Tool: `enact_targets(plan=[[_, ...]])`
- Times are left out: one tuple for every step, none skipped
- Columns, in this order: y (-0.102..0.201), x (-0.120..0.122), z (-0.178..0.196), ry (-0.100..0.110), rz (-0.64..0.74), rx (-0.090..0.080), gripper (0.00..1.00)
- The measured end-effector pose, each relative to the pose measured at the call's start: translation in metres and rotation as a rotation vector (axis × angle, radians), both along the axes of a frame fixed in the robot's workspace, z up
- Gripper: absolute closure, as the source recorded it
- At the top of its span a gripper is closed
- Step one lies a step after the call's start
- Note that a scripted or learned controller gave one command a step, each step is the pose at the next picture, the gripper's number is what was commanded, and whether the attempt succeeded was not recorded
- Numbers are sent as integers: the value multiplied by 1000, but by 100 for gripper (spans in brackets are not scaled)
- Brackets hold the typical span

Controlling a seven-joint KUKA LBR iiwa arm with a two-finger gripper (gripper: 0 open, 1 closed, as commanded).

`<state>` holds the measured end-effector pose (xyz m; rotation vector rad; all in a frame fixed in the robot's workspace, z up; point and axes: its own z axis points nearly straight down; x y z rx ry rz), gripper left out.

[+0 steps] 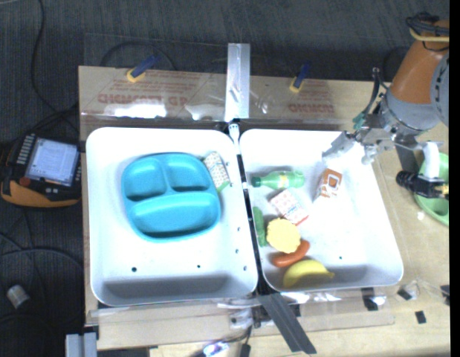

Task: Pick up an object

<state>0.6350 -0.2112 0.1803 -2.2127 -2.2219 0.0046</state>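
Note:
My gripper (pixel 352 149) hangs over the far right corner of the right bin (pixel 378 222). Its fingers stand open with nothing between them. Just below and left of it lies a small orange and white carton (pixel 330 183). Further left in the same bin are a green bottle (pixel 278 178), a white and red box (pixel 289 205), a yellow round piece (pixel 283 235), a red sausage (pixel 290 256) and a yellow banana (pixel 305 272).
The left bin (pixel 111 266) holds a blue divided plate (pixel 170 195) and a small packet (pixel 216 171) against the shared wall. A green object (pixel 436 192) sits on the bench right of the bins. The arm's orange band (pixel 419 73) is at the upper right.

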Motion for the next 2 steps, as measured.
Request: enact_targets(plan=[[4,-3,-85,-5,47,0,0],[3,-4,-79,0,49,-1,100]])
